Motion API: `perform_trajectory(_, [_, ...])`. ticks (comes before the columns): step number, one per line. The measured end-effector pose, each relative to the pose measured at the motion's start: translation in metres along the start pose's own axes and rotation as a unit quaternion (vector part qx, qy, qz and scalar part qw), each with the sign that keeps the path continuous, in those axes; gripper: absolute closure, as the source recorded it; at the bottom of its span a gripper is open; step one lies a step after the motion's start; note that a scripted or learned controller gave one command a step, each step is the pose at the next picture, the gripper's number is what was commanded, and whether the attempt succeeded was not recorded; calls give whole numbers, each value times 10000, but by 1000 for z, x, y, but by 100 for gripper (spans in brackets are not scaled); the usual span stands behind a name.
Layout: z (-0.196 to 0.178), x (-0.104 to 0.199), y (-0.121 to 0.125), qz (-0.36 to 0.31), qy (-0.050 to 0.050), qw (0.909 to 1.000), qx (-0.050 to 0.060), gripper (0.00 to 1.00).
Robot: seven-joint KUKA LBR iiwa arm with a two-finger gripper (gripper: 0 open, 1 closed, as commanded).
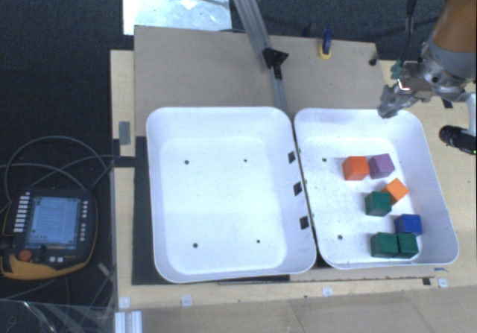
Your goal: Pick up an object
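The right bin (328, 249) holds several small blocks. An orange block (355, 167) and a purple block (381, 165) sit side by side near its middle. Below them lie a smaller orange block (397, 189), a dark green block (377, 203), a blue block (408, 224) and a green pair (394, 244). My gripper (390, 103) hangs above the bin's far rim at the upper right, apart from all the blocks. Nothing shows between its fingers.
The left bin (160, 175) stands beside the right one. A grey pole (250, 4) slants down to the bins' far seam. A teach pendant (48, 231) with cables lies at the far left. Brown board surrounds the bins.
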State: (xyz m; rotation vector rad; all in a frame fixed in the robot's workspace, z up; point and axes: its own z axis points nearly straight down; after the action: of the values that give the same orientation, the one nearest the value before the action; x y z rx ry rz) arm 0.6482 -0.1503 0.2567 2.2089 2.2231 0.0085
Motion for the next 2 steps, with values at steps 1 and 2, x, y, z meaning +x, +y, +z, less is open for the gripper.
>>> perform_trajectory(1, [-47,0,2,2,-1,10000,5,100])
perform_trajectory(2, [-44,45,2,-15,12,10000,37,100])
